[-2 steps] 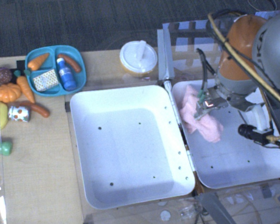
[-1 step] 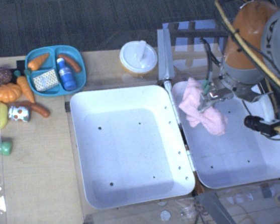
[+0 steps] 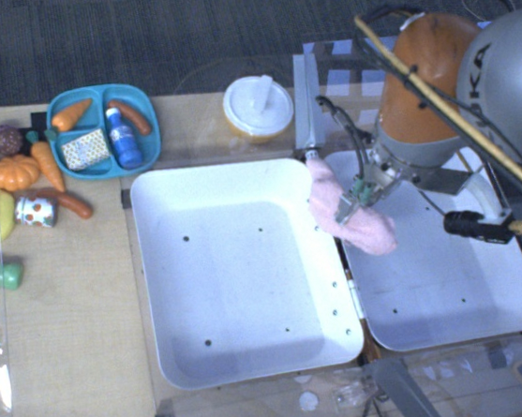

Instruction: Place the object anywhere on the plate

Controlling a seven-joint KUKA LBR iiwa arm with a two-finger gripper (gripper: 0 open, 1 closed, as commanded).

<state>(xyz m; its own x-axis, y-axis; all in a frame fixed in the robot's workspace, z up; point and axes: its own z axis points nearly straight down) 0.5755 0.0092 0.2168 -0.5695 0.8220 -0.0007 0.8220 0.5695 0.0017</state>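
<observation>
A pink cloth (image 3: pixel 348 213) lies draped over the shared edge between the left bin (image 3: pixel 240 271) and the right bin (image 3: pixel 452 307), most of it on the right side. The gripper (image 3: pixel 356 197) sits on top of it, pinching a fold of the cloth, while a blue divided plate (image 3: pixel 143 106) of toy food rests well apart on the worktop (image 3: pixel 61 350)

The hand (image 3: pixel 354 197) sits at a pink cloth (image 3: pixel 352 217) draped over the rim between two white bins (image 3: pixel 250 346).
</observation>
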